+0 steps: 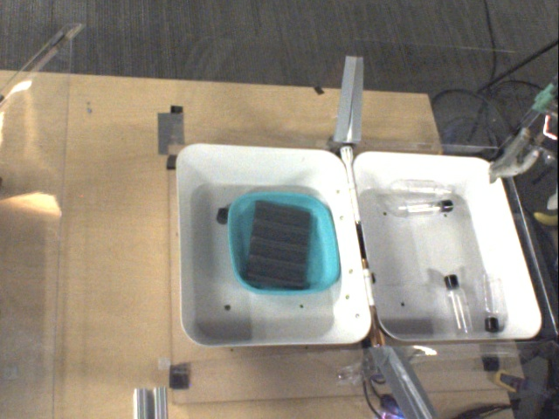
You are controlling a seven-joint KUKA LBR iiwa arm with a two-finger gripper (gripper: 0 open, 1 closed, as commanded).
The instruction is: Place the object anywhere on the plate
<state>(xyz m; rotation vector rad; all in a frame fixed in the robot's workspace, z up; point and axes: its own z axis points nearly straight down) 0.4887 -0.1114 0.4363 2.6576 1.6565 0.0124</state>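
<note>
A teal square plate (327,234) lies in the middle of the left white bin (197,269). On the plate rests a dark grey ridged block (279,243), flat and slightly tilted, covering most of the plate's inside. A small black piece (223,216) sits against the plate's left rim.
The right white bin (410,260) holds three clear tubes with black caps: one at the back (419,204), one near the front (456,302), and one at the front right (492,304). A grey metal post (349,103) stands behind the bins. Cables lie at the far right.
</note>
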